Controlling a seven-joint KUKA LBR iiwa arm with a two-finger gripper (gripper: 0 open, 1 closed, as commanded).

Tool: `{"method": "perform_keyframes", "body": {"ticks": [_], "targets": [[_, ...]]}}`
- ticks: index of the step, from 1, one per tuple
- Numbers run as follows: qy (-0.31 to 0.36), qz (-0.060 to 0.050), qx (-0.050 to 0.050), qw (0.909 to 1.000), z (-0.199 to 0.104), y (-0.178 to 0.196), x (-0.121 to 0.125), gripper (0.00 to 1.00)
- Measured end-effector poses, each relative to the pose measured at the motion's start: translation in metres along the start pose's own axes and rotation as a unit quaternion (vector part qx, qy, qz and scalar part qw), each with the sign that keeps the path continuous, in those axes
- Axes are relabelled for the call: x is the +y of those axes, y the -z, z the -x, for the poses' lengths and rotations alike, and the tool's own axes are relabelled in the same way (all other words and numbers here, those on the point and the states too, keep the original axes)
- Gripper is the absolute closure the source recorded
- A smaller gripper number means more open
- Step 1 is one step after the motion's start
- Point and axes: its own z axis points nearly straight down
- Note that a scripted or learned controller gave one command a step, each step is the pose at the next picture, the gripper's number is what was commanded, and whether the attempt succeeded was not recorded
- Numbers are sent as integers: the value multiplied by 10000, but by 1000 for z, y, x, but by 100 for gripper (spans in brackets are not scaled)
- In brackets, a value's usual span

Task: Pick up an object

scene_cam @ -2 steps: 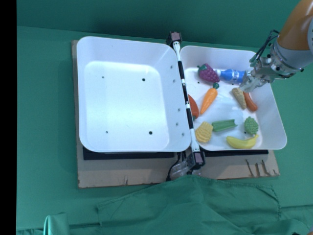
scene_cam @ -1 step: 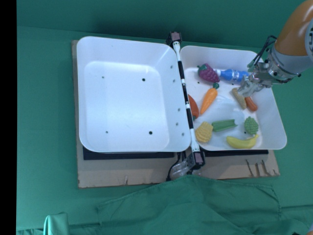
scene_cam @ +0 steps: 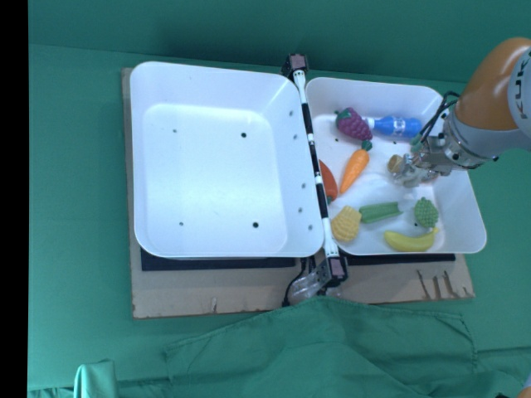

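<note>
Banana [scene_cam: 409, 240], carrot [scene_cam: 354, 167], grapes [scene_cam: 353, 124] inside right bin [scene_cam: 469, 237]

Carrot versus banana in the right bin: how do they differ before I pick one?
The carrot is orange with a green top; the banana is yellow. The carrot lies slanted near the bin's middle, and the banana lies along the near wall. The carrot tapers straight; the banana curves. Both are toy foods lying flat in the right bin, apart from the end effector.

We are looking at a robot test lab. A counter [scene_cam: 75, 181] draped in green cloth carries two white bins [scene_cam: 216, 164] on cardboard [scene_cam: 207, 293], with plastic toy fruit [scene_cam: 354, 124] beneath a grey-and-orange arm [scene_cam: 498, 98].
</note>
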Motion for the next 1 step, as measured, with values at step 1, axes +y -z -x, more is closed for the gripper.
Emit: {"method": "perform_keyframes", "body": {"ticks": [1], "targets": [[43,-8,12,10000,-57,91,12,100]]}}
